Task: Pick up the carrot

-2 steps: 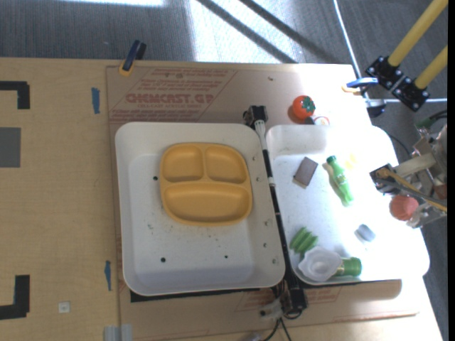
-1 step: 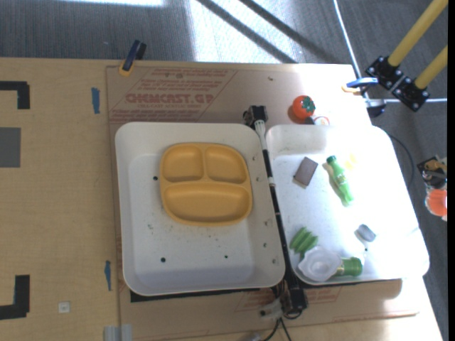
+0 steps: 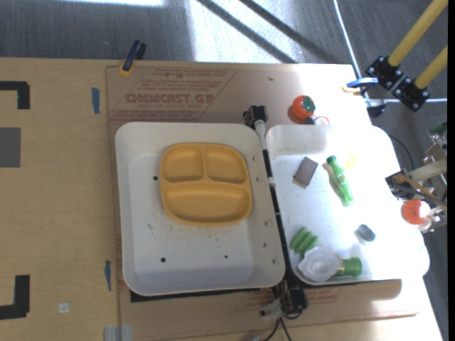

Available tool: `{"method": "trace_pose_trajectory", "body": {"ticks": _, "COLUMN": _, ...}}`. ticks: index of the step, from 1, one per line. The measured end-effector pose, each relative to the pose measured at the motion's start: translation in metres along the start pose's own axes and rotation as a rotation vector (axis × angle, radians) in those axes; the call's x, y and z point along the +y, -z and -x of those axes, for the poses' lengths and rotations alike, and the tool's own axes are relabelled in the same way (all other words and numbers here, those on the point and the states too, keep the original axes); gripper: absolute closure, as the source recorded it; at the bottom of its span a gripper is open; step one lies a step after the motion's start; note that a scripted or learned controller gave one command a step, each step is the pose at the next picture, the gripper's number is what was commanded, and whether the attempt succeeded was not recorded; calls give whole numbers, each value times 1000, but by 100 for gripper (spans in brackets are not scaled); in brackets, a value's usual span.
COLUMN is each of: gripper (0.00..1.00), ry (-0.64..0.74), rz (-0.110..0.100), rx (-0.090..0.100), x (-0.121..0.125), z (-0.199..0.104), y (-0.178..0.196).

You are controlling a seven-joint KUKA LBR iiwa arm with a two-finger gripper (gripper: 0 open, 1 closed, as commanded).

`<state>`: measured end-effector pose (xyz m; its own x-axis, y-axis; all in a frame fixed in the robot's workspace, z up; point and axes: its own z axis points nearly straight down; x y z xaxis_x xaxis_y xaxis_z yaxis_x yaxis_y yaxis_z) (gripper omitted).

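Step in hand: approach/grasp stage, carrot not clearly secured yet.

Gripper [image 3: 421,185] sits at the far right, over the right rim of the right bin [image 3: 384,148]. It's a small tangle of dark and pale parts at this res, so I can't tell if the jaws are wide, narrow or closed on anything.

Carrot [image 3: 414,212]: prob. the orange blob just below the gripper hardware, at the bin's right rim, touching or nearly touching it. Whether it's between the jaws or just beside them I can't tell. It looks short and rounded from here, with a pale bit at its lower right.

Other stuff in the right bin is well apart from it:
- green bottle [image 3: 340,180] and brown block [image 3: 306,170] mid-bin
- clear cup [image 3: 319,266] at the near edge
- small grey piece [image 3: 365,233] is the nearest neighbour, but not touching

Tomato [image 3: 302,109] sits on the tabletop [image 3: 57,212] beyond the bin; similar colour, so don't confuse the two. Left bin [image 3: 135,247] holds a yellow plate [image 3: 206,183], irrelevant here.

Next move, as I judge it: confirm the carrot is centred between the jaws, close firmly, then lift straight up clear of the rim. Risks: the rim blocks one side, and the rounded body may squirt out.
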<state>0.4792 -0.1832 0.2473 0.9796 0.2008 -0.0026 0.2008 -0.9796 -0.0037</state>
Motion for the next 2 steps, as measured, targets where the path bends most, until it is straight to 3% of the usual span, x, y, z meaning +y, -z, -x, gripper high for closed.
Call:
{"method": "trace_pose_trajectory", "body": {"ticks": 1, "gripper": 100, "ry": 23, "rz": 4, "rx": 2, "x": 40, "z": 8, "y": 55}}
{"method": "trace_pose_trajectory", "body": {"ticks": 2, "gripper": 100, "ry": -2, "rz": 0, "rx": 0, "x": 37, "z": 8, "y": -4}}
